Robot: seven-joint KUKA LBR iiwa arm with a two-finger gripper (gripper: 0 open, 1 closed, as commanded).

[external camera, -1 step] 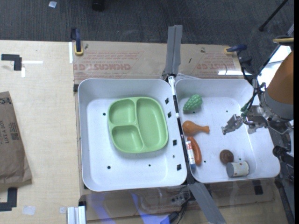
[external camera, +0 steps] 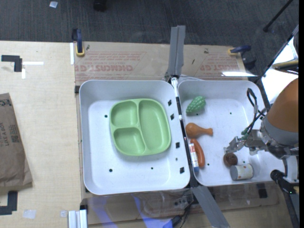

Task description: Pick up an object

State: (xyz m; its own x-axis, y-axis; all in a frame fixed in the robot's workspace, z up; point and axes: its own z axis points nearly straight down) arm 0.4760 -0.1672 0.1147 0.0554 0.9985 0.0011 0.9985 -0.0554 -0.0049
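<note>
Target pick: probably the small brown ball [external camera: 230, 159], sitting in the right bin [external camera: 223, 95], near its front edge.
Claw: [external camera: 235, 144] hovering just above and a touch behind the brown ball, coming in from the right; open or closed, honestly cannot tell from this angle.
Key relation: ball right under the claw tip, maybe touching. Round, so no long axis to line up with.
Neighbours of the ball: white cylinder [external camera: 242, 171] just in front, lying on its side; red sausage thing [external camera: 198, 154] to its left, long axis running front to back; orange drumstick [external camera: 198, 130] and bumpy green piece [external camera: 195, 105] further behind-left.
Textures: all looks like smooth toy plastic, bins glossy white.
Left bin: green divided tray [external camera: 140, 126].
</note>
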